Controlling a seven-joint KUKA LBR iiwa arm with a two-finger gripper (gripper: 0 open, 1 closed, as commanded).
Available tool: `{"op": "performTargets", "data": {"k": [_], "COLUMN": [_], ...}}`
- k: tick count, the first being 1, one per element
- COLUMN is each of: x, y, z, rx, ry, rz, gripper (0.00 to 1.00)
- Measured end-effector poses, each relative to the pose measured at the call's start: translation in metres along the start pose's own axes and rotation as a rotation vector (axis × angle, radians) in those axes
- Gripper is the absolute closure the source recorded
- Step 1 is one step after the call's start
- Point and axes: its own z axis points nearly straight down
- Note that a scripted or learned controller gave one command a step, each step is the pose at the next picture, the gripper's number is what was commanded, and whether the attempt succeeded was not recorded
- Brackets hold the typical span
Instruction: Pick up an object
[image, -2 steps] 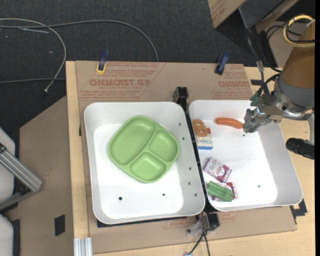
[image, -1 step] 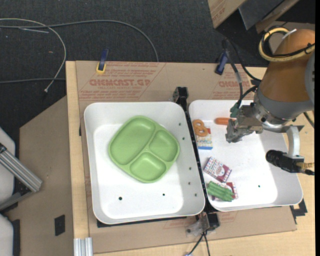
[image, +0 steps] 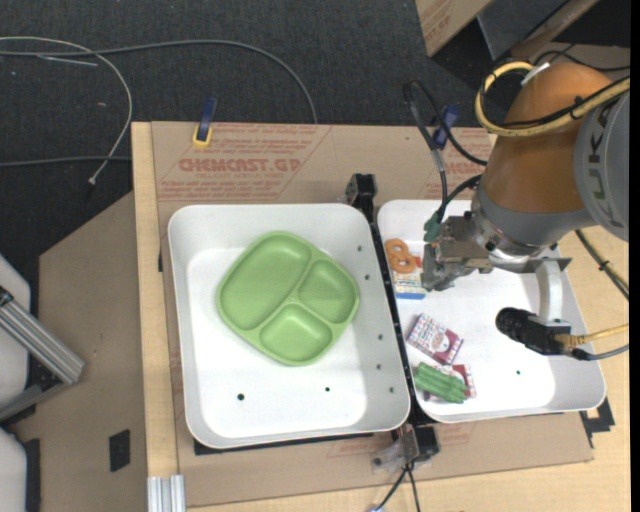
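Arm: reaching in from the right of the frame, orange band up top, wrist low over the right bin (image: 575, 395).
Pincer (image: 432, 283): hanging at the right bin's left edge, centre-right of frame; whether it's released or clenched, I cannot tell from here.
Nearest target: an orange ring-shaped item (image: 401, 257) and a small blue-and-white packet (image: 408, 291), just beside the pincer, on its left.
Other candidates: pink-and-white packet (image: 434, 338) and a green object (image: 440, 382), lower in the frame, below the pincer.
Key relation: the packet lies left of the fingertips, its long axis running left-right.
Left bin (image: 200, 400): green divided plate (image: 288, 298), well apart.
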Motion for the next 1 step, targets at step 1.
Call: {"op": "performTargets", "data": {"k": [1], "x": [0.0518], "y": [-0.0147], "z": [0.0026], "rx": [0.001], "ry": [0.000], "rz": [0.000], "gripper": [1.00]}}
